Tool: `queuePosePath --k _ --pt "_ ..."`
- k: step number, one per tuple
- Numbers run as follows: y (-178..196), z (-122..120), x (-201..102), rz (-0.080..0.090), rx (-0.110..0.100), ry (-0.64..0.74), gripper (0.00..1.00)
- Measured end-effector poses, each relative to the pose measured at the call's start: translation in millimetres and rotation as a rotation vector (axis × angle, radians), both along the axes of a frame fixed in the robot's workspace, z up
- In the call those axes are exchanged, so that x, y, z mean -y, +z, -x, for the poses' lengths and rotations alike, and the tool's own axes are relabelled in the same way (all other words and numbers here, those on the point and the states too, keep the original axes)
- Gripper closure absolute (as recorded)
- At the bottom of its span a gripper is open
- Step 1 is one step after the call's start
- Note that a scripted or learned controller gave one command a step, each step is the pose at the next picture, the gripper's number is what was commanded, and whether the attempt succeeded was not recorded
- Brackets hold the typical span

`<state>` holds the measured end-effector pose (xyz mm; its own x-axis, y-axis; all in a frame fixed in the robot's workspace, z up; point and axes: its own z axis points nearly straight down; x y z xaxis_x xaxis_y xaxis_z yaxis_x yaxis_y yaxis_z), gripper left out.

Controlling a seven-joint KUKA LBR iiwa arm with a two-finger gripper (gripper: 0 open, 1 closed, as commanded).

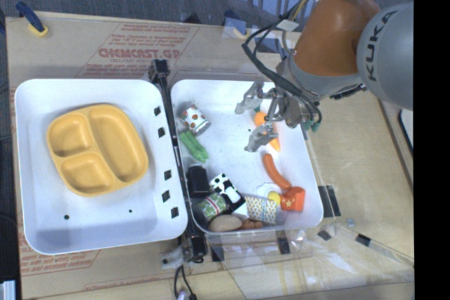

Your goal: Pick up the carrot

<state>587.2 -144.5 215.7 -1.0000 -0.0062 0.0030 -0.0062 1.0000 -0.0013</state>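
Note:
The carrot [261, 118] is a small orange piece lying in the right bin [225, 98], near its right wall. My gripper [253, 121] hangs right over it, open. One metal finger [246, 100] stands above-left of the carrot and the other [257, 140] below it. The carrot's lower end [274, 145] peeks out beside the lower finger, and its middle is partly hidden by the gripper. The carrot still rests on the bin floor.
A reddish sausage [275, 172] lies just below the carrot. A small can [193, 119], a green vegetable [194, 146], a cow toy [223, 186], a red box [292, 199] and several other items crowd the bin's left and front. The left bin [42, 221] holds a yellow divided plate [96, 148].

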Motion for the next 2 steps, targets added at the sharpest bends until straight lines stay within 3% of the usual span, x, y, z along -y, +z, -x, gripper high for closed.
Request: queuePosePath --k 1,2 --pt "-44 -54 65 0.000 0.002 -0.261 0.00" --pt "-127 -53 65 0.000 -0.002 -0.471 0.00"
